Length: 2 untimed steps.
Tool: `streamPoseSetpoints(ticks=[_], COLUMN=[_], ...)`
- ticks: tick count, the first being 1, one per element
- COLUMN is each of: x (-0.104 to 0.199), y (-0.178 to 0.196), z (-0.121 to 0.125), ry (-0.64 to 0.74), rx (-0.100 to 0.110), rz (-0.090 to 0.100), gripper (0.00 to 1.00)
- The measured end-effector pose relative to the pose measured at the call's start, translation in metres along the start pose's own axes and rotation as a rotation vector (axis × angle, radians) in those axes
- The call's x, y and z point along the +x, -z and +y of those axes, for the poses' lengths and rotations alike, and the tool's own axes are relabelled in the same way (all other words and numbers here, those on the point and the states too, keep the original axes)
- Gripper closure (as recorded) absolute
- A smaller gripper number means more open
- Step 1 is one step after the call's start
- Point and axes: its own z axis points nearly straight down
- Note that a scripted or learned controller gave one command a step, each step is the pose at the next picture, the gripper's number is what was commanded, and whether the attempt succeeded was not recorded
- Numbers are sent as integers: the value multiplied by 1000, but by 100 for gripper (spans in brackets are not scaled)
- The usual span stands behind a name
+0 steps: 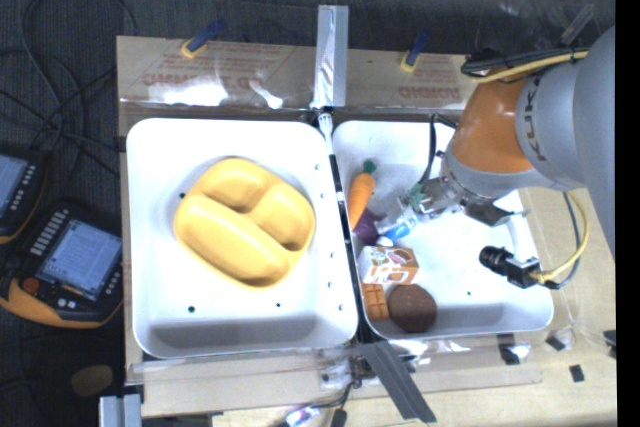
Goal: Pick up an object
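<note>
My gripper (413, 207) is low in the right bin (470, 300), just beside a small bottle (393, 228) and right of the carrot (359, 197); how it is set, I cannot tell. A printed box (388, 267) and brown lump (411, 307) lie nearer the front. The left bin (160, 315) holds yellow bread (243, 220).

The grey arm (580, 115) enters from three o'clock, its orange band (495, 130) bulging above the wrist. From there the wrist angles down toward eight o'clock, and the gripper (415, 205) sits low at its tip. A black cable loops off the wrist toward four o'clock.
</note>
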Motion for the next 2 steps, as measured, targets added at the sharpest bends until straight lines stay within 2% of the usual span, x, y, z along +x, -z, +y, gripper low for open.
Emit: streamPoseSetpoints(ticks=[1,2], x=[73,106], y=[81,81], z=[61,58], ry=[-54,60], rx=[17,18], rz=[1,0], gripper=[100,100])
